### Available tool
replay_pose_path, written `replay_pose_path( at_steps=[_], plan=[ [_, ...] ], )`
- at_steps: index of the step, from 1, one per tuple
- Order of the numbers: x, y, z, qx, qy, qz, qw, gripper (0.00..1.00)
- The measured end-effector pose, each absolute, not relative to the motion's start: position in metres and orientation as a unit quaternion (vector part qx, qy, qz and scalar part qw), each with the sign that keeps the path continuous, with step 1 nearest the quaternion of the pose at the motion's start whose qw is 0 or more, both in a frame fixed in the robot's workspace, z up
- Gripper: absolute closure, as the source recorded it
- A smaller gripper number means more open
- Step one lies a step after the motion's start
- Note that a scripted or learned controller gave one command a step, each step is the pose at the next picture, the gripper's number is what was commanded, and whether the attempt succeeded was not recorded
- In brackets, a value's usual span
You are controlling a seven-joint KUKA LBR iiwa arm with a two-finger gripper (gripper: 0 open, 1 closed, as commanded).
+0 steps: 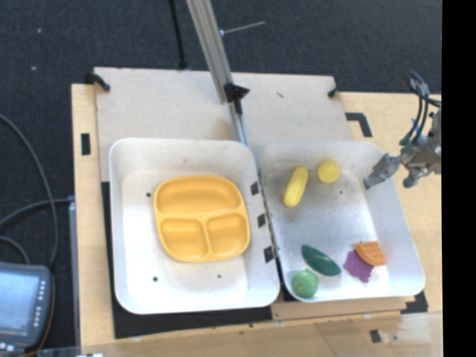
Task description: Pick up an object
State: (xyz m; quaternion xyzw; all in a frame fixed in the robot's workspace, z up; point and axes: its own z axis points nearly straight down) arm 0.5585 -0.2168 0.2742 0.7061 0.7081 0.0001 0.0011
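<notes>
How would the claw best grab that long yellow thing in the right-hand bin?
Probably around the middle of the long yellow piece, coming straight down from above. It lies flat and slightly slanted on the right bin floor, so the claw should close across its narrow width. The small yellow ball sits apart on one side, leaving room for the claw.

The pincer (pixel 393 174) reaches in from the right edge (2 grey fingers spread apart), angled leftward, nothing between them.

Yellow divided tray (pixel 201 218) centred in left bin (pixel 126 162), right bin (pixel 394 236) beside it holding banana (pixel 295 187), yellow ball (pixel 329 172), green items (pixel 312 270), gripper (pixel 394 171) at its right rim.
</notes>
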Motion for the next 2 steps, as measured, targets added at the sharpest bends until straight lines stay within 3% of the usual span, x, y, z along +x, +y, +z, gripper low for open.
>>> replay_pose_path(
  at_steps=[1, 2],
  plan=[
    [0.559, -0.217, 0.274, 0.706, 0.708, 0.0000, 0.001, 0.00],
    [0.553, -0.225, 0.228, 0.707, 0.707, -0.0017, -0.001, 0.00]
  ],
)
